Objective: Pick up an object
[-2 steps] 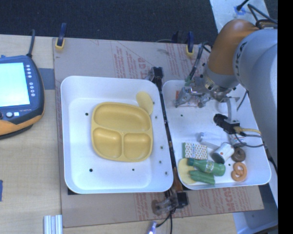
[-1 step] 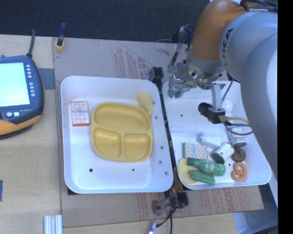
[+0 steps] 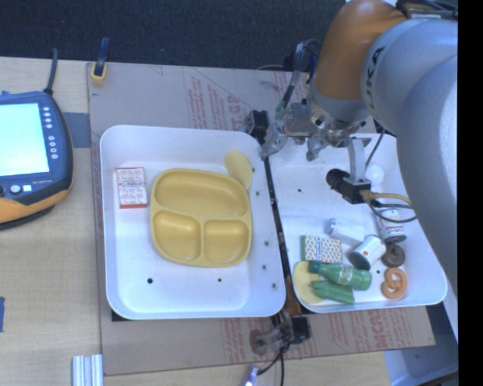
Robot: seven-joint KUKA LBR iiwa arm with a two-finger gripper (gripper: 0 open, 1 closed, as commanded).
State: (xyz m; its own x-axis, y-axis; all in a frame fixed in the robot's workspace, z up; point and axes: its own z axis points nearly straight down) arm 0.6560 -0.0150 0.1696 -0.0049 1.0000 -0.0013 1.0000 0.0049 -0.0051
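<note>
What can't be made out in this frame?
Camera view:
Right bin's far right corner: hidden by the arm.
Red-and-white box's print: too small to read.
Yellow plate: mostly covered by green items and a patterned box.
Grey bits beside the white cylinder: too small to identify.

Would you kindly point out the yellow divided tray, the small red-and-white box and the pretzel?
yellow divided tray [image 3: 197, 193]: camera view, floor of its large compartment.
red-and-white box [image 3: 131, 186]: camera view, middle of its top.
pretzel [image 3: 394, 283]: camera view, its middle.
</note>
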